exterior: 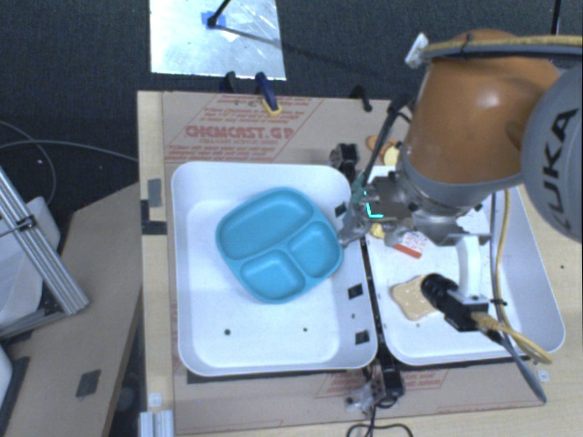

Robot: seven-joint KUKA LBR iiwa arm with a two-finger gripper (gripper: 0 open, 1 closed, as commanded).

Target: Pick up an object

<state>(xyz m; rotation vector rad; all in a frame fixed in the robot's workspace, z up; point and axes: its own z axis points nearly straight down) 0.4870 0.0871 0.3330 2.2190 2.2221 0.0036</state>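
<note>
Overhead view of the bench. We see two shallow white bins side by side on a cardboard sheet (239,127) printed with red lettering. The left bin (196,335) holds a blue divided plate (278,244), which lies flat with its three compartments facing up, set toward the bin's far right part. The right bin (539,285) holds a tan toast-shaped piece (408,302), lying flat near the bin's front left corner, and a small white and red item (413,243), just behind the piece and apart from it. The grey and orange arm (474,107) reaches in from the right and covers much of the right bin. Its gripper (353,230) sits over the wall between the two bins, just beside the plate's right edge; we cannot tell whether it touches the plate. We cannot tell how far the gripper is open, since the wrist hides its tip, and we see nothing held in it. Each object that could be picked rests on the floor of its bin. Behind the bins, a blue clamp (266,91) sits at the far edge of the cardboard, and a silvery sheet (217,25) lies on the dark floor beyond it. An aluminium frame (36,253) stands at the left.
</note>
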